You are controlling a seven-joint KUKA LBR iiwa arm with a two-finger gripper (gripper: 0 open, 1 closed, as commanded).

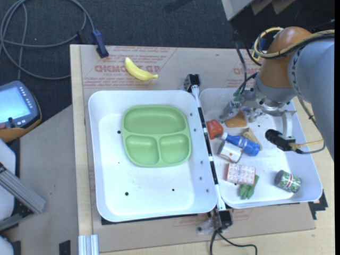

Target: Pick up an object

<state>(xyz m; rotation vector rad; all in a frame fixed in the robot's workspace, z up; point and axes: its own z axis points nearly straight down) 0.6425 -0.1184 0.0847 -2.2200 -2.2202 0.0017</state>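
We see a cardboard-topped bench carrying everything, and the grey arm with its orange band coming in from the right over the far part of the right bin. The left bin touches it along a shared edge and holds a green divided tray, lying flat towards the bin's far side. Outside the bins, a handheld screen unit sits off the bench at the left, and a banana lies on the cardboard just beyond the left bin. In the right bin, a blue bottle lies on its side near the middle, touching a small white carton. A pink patterned box lies nearer us, with green pods just beside it, and a green can lies well apart by the near right corner. A red thing sits against the shared edge. The gripper hangs close over a tan piece, which lies between the red thing and the bottle. We cannot tell how far the claw is open, nor whether it grasps anything.
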